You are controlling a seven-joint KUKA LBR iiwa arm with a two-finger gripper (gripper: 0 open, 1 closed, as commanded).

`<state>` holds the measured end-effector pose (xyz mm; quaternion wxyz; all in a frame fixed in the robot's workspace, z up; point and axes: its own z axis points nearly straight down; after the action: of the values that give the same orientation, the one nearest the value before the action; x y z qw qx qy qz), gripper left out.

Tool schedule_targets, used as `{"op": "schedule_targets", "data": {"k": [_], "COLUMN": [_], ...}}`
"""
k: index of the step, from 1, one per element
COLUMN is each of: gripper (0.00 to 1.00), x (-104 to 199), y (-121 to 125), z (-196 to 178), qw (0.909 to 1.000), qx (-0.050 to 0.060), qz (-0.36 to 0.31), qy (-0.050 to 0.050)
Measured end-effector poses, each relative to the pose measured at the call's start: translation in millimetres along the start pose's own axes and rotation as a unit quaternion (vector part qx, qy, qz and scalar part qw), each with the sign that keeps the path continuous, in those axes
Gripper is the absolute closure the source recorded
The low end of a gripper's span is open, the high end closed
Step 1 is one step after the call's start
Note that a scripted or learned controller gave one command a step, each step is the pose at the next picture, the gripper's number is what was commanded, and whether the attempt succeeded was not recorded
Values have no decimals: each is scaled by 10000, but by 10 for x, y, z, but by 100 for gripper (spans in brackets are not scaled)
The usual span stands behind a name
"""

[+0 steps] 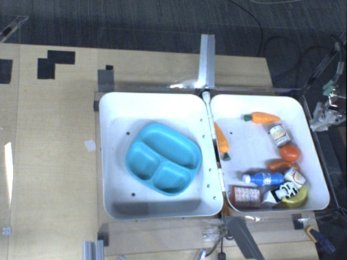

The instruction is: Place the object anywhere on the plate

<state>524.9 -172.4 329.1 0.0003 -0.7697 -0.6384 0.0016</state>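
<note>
Camera view, from the left: a shallow white left bin (116, 199) holds a blue plastic plate with three compartments (162, 158), with nothing on it. Across the divider, the white right bin (255, 145) holds every candidate object: an orange toy carrot (221, 140) lying against the divider, a second carrot (262, 118), a small tin (279, 134), and a blue bottle (265, 178) crowded among boxes. Pale hardware (327, 112) sits at the far right rim; whether the claw is apart or together I cannot tell. Likely risks: the lower cluster's touching items spoiling a grasp, or the carrot's tapered shape slipping out over the divider.
</note>
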Motion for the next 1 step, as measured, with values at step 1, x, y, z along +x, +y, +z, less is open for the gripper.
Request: {"op": "schedule_targets", "data": {"k": [1], "gripper": [100], "x": [945], "y": [-368], "z": [811], "qw": [9966], "qx": [5], "qz": [-821], "qy": [7]}}
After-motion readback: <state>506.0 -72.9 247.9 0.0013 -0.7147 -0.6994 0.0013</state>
